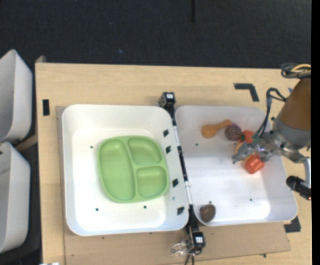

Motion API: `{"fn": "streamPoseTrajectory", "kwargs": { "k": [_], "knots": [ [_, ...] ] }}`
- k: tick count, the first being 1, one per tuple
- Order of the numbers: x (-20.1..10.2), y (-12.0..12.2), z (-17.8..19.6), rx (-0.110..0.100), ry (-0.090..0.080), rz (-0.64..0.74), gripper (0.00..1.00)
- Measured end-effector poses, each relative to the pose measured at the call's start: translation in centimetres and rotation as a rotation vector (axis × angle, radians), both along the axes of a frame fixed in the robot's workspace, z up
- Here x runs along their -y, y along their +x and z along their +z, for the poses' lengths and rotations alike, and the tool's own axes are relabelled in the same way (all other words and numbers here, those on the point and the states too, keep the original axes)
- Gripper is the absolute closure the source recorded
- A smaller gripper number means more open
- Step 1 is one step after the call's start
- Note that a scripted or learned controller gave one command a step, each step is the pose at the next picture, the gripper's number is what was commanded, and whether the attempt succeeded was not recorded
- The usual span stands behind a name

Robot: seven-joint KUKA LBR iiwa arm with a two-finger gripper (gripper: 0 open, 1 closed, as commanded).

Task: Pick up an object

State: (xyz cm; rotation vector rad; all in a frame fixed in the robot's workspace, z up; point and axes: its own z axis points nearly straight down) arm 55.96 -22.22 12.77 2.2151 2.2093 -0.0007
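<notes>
Gripper [248,152]: low over the right part of the right bin, among a small cluster of objects; whether its metal fingers are apart or together cannot be told, since they blur into the things around them.
Red object [253,164]: task's likeliest target; lies on the bin floor just beside and below the gripper tip, perhaps touching it. Nothing shows it between the fingers, so I judge it not yet held.
Step in hand: closing on one object. To do it well, I would centre the fingers over the red piece alone, descend straight, and keep clear of its neighbours so that only one thing is pinched.
Risk: cluster is tight; a slanted approach may nudge pieces aside instead of gripping.
Orange piece [247,135]: small, bright, just above the gripper, shape unclear.
Dark round object [233,131]: purplish, dull, ball-like, beside the orange piece.
Tan object [215,128]: smooth, spoon-like or pear-like, with a bulbous left end and a thin tail.
Brown lump [206,212]: rounded, matte, alone at the bin's lower left corner, well apart from the cluster.
Right bin [226,203]: shallow, white, smooth plastic with rounded corners.
Left bin [82,214]: same make, holding a green tray.
Green tray [115,170]: pale, glossy, three compartments, rounded edges.
Arm [295,112]: grey with an orange band, reaching in from the right.
</notes>
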Motion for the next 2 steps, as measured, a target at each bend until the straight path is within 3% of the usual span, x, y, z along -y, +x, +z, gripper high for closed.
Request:
{"fn": "streamPoseTrajectory", "kwargs": {
  "k": [1,2],
  "knots": [
    [0.37,0.27,-2.36,0.0,0.002,-0.003,0.0],
    [0.28,0.09,-1.59,-0.004,0.005,-0.005,1.0]
  ]
}}
